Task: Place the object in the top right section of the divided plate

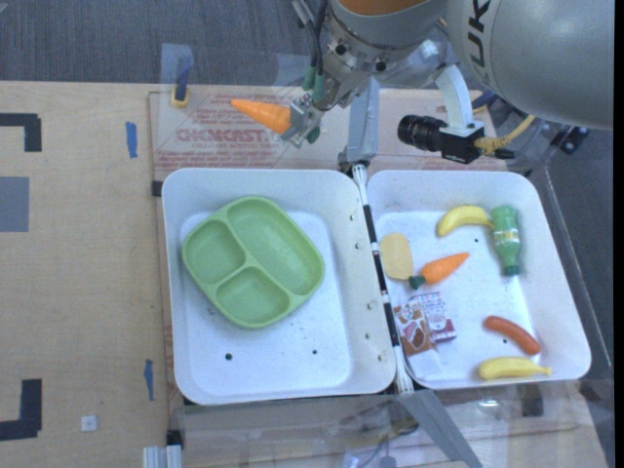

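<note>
I've got an orange carrot up at the gripper, above the back edge of the left bin, over the bench strip w/ red lettering. Its thick end sits right at the fingertips, pointed end sticking out to the left. Looks pinched between the fingers, which are closed down on it, tho the contact spot is small and partly hidden by the wrist hardware.

Green divided plate lies in the left bin, tilted a bit, three sections, nothing in any of them. Carrot is well back from the plate, beyond its far rim.

Right bin holds the rest: a banana near the back, a green bottle just beside it, a pale yellow flat piece by the divider, a second carrot next to that, a small printed packet, a red sausage-like item and another banana near the front.

Arm comes in from upper right, orange band visible at top, w/ a black cylindrical unit hanging off the wrist over the right bin's back edge.
</note>
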`<state>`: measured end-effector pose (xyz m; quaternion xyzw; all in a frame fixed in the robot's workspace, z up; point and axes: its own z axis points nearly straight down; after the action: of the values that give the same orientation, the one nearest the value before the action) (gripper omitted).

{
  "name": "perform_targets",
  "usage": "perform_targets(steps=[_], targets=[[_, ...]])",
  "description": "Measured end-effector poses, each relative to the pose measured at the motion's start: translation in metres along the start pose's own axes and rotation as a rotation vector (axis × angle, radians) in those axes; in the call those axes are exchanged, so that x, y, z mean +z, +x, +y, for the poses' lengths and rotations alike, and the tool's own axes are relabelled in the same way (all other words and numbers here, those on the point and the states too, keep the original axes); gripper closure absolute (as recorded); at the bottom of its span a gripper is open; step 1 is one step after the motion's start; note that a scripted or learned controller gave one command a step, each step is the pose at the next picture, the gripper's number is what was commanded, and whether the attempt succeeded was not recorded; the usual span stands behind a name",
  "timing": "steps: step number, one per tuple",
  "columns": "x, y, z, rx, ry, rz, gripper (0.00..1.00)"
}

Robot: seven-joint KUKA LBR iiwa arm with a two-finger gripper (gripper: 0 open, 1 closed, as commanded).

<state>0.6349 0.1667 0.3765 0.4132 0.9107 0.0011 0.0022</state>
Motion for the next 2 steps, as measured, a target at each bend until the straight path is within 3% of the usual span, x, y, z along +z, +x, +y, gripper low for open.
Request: perform_targets(steps=[1,2], targets=[[-0.036,0.021,0.016,0.08,-0.002,-0.001,1.0],[-0.047,0.037,0.028,-0.02,-0.002,-0.001,1.0]])
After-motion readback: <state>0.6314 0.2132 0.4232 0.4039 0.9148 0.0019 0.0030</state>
